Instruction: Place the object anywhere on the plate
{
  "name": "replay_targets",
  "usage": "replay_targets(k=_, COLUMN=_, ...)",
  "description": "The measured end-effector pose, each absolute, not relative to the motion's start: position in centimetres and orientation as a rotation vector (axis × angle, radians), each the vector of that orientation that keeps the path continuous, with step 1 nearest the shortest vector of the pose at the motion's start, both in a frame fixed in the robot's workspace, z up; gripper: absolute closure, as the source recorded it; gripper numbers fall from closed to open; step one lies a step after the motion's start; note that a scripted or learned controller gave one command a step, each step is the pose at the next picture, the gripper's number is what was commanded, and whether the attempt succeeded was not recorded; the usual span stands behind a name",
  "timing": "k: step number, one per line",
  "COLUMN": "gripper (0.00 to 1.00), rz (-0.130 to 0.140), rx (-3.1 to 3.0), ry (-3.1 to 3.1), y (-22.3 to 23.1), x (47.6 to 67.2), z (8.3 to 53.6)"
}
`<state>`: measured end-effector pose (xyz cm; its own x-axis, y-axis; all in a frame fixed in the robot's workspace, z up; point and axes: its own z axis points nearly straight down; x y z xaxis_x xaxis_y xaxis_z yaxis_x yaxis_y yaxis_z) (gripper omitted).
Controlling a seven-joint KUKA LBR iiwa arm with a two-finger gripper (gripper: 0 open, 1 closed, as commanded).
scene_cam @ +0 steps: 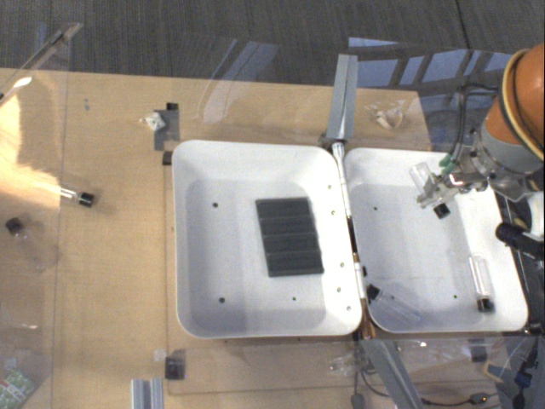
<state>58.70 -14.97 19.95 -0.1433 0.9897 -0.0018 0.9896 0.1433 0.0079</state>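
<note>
Two bins are sitting side by side: the left bin (192, 228) is carrying the dark ridged plate (289, 236), the right bin (409, 271) is holding the object, a clear tube w/ black cap (480, 285), near its front-right corner. You're looking at the gripper (438, 190) hovering over the right bin's back, well apart from the tube; I can't tell its grasp state. You're prob. in the pick stage: next it's needing to drop onto the tube. No legible writing.

The plate (289, 236) lies in the middle of the left bin (192, 313). The gripper (436, 191) hangs over the right bin's (511, 318) far edge; a tube (480, 285) lies near its right-front corner.
</note>
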Motion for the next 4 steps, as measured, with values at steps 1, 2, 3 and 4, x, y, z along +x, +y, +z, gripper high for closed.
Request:
replay_targets(k=1, gripper=1.0, rz=0.008, rx=2.17, ry=2.266, y=-1.1, x=58.4, z=18.5)
replay_targets(k=2, gripper=1.0, rz=0.005, rx=2.422, ry=2.001, y=5.9, x=56.0, z=18.5)
replay_targets(k=3, gripper=1.0, rz=0.003, rx=2.833, ry=1.356, y=11.9, x=53.3, z=19.8)
replay_targets(k=4, gripper=1.0, rz=0.001, rx=2.921, ry=1.156, y=21.6, x=52.9, z=19.0)
